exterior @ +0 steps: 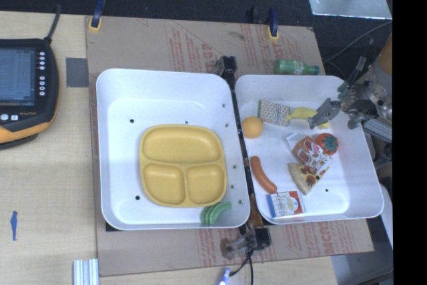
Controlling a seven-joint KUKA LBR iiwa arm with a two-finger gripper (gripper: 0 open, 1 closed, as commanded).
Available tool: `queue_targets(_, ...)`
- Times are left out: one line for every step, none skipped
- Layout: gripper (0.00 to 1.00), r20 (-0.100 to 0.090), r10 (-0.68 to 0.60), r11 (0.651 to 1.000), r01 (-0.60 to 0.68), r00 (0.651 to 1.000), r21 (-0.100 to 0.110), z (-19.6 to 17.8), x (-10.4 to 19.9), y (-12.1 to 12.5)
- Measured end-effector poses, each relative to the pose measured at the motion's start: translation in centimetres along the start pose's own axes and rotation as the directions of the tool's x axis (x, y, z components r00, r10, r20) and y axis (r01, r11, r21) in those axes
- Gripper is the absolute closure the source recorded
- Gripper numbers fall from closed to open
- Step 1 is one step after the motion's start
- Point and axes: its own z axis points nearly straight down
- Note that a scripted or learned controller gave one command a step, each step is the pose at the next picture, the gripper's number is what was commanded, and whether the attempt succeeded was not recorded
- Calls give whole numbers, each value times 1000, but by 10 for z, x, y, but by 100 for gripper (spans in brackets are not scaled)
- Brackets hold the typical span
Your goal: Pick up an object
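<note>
Camera view is showing the pincer hanging over the right bin near its far right rim; whether it is spread or pressed together, I cannot tell. A banana is lying just beside its tip, a bagged snack just below, and an orange well apart leftward.

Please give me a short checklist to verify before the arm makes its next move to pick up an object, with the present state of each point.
1. Objects available in the right white bin: ok.
2. Claw over that bin, near the yellow banana: ok.
3. Nothing between the claw's fingers: cannot tell.
4. Orange round fruit stands apart from its neighbours: ok.
5. Red sausage lies free on the bin floor: ok.
</note>
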Motion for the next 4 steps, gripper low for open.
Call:
queue_targets(0,0,0,1000,0,1000,3,59,-23,25)
queue_targets(0,0,-1,1000,1,1000,2,141,11,32)
queue_targets(0,-1,-1,1000,1,1000,3,151,-11,-2)
queue_targets(100,0,-5,1000,5,1000,4,141,-12,-1)
